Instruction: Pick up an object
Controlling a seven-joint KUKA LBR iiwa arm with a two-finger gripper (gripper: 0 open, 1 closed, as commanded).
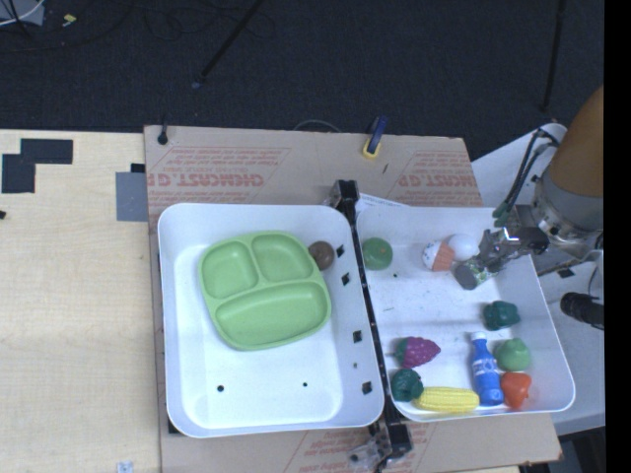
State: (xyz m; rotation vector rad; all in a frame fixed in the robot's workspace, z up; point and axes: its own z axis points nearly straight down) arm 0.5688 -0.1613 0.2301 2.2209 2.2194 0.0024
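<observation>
My gripper (472,271) hangs over the upper right part of the right bin (449,308), reaching in from the right. Just to its left lies a white and orange toy (444,253), close to the gripper's tip; whether they touch is unclear. A green ball (377,253) rests further left near the divider. Below the gripper sits a dark green toy (501,314). Along the bin's front lie purple grapes (418,350), a blue bottle (482,369), a corn cob (446,399), a light green piece (513,353) and an orange-red piece (515,390).
The left bin (197,382) holds a green divided plate (264,289) and a brown ball (321,254) by its right wall. Another dark green piece (405,384) lies at the right bin's front left. Cables (523,180) run beside the arm's wrist.
</observation>
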